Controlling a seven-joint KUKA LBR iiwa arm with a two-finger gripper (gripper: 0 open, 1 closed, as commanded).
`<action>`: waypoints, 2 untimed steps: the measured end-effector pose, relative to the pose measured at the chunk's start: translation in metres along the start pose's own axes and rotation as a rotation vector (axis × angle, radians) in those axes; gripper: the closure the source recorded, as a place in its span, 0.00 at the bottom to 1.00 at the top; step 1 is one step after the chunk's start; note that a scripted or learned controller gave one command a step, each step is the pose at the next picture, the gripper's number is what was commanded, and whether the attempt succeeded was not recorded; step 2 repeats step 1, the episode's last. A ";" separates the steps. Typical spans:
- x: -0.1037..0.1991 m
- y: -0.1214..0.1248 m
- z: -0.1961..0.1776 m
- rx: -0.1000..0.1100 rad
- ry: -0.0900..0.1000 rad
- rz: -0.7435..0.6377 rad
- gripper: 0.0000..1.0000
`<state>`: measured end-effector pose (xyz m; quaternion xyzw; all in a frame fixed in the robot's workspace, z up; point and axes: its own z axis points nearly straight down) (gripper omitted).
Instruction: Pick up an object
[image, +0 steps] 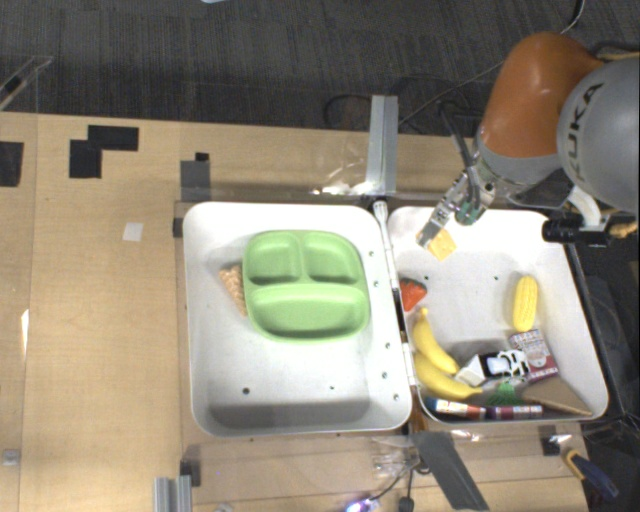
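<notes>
Seemingly, the end effector (447, 228) hung over the right bin's (500, 228) far left corner with a small yellow piece (443, 246) at its tip; whether it gripped that or was open I could not tell. Judging by this, the grasp was unproven, so the next move needed a check. Along the near edge, bananas (432, 352), a corn cob (524, 302) and small packets (520, 358) overlapped, hard to separate.

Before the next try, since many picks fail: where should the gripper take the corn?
Probably across the middle of the corn, from straight above. It lies alone on the bin floor, long axis running up-down in the view, with bare floor on both long sides for the fingers.
</notes>
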<state>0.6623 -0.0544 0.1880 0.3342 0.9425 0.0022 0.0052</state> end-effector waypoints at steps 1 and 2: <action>0.018 -0.016 0.002 0.005 0.003 0.464 1.00; 0.018 -0.016 0.002 0.005 0.003 0.464 1.00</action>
